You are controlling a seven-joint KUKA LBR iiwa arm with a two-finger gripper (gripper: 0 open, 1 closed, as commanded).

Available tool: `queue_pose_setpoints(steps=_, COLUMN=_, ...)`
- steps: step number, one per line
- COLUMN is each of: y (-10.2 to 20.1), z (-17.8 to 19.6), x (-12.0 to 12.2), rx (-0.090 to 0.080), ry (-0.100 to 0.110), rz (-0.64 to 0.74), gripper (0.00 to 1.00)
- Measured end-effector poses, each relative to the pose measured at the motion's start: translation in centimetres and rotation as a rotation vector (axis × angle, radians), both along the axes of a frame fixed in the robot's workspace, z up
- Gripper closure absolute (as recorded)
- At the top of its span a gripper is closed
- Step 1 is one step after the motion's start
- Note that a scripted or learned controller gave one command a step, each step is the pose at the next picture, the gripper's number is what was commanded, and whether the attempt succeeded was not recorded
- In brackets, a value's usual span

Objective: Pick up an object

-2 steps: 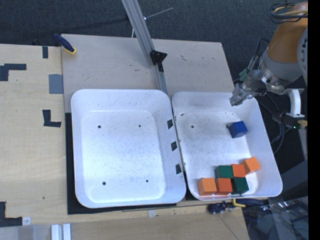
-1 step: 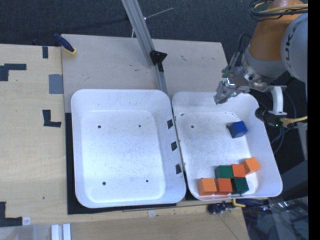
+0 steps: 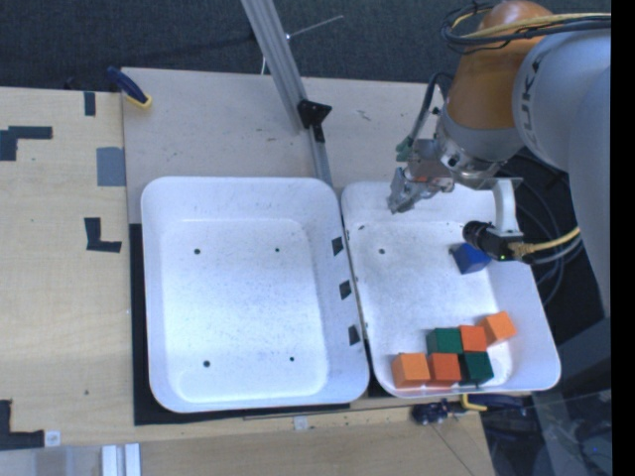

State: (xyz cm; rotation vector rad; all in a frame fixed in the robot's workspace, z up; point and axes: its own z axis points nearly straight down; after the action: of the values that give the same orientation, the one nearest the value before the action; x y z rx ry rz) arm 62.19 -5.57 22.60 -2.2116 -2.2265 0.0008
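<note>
Bench, pale wood top, carrying two shallow white bins side by side over a dark mat. Left bin: white, speckled floor with four small dark dots. Right bin: holds all the loose objects. Blue block, lying near the bin's right wall, just beside a black fitting with a yellow cable. Cluster of blocks in the near right corner: orange block at the near left of the group, a second orange block touching it, a dark green block next along, another green block behind, and two further orange blocks stepping toward the right wall. Arm: grey with orange band, entering from the right. Gripper: positioned above the far left corner of the right bin, well apart from the blue block and the cluster; fingers point down, nothing seen between them; whether they are spread or closed cannot be told. A metal rail runs diagonally across the bench's far side.
</note>
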Motion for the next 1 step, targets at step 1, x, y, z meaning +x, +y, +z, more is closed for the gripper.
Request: queue_pose_setpoints(steps=1, y=4.62, z=-0.57, x=-0.13, rx=-0.001, ry=0.000, rz=-0.001, gripper=1.00)
